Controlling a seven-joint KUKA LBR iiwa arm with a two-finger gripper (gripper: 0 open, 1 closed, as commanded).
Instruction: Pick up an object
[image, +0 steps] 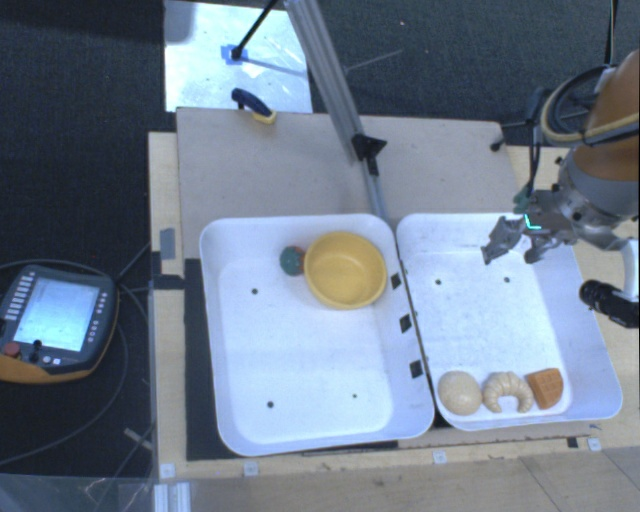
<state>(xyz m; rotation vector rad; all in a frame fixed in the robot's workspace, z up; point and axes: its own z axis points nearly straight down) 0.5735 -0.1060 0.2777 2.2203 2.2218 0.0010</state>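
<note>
Now you see the gripper (518, 243) spread wide, grasping nothing, above the right bin (480, 310), well apart from the croissant (508, 392).

No text, label, brand or number can be read anywhere. The pendant (52, 322), lying left of the desk (430, 165), has a lit screen, but whatever it shows is too blurred to make out, and its buttons carry no legible marks.
</note>
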